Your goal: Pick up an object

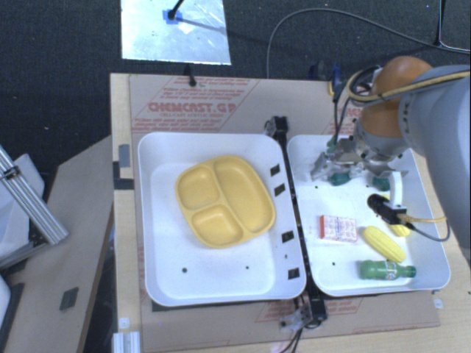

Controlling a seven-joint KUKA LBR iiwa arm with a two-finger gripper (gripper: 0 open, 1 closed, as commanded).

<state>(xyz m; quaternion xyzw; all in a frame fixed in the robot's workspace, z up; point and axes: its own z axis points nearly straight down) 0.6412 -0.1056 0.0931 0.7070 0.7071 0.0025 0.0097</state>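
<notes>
Fingers (340,170) hover near right bin (316,219) back edge; yellow tray (224,199) well apart.

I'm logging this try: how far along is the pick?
Done: the gripper is low in the right bin, near its far left corner. In hand: nothing visible between its fingers. Left: grasp and lift; the corn, green bottle and packet lie untouched.

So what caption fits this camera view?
Robot gripper low in the right bin; yellow divided plate in the left bin.
</notes>
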